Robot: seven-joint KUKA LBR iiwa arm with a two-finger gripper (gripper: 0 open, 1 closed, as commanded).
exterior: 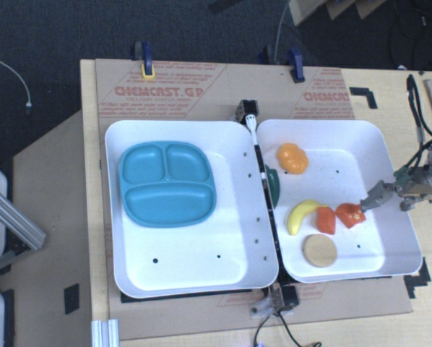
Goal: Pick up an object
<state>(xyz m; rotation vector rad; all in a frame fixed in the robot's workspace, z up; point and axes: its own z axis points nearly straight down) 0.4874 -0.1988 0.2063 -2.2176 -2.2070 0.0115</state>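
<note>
Banana (301, 215) sits in the right bin (360, 137), just left of the red pieces (339, 217), long axis slanted, upper end pointing right. Gripper (370, 199) hovers near them; can't tell its state.

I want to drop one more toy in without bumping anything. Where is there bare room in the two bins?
Left bin: bare floor below and right of the blue plate. Right bin: bare near its top right corner. Crowded lower down, around the banana, red pieces, tan disc and gripper.
</note>
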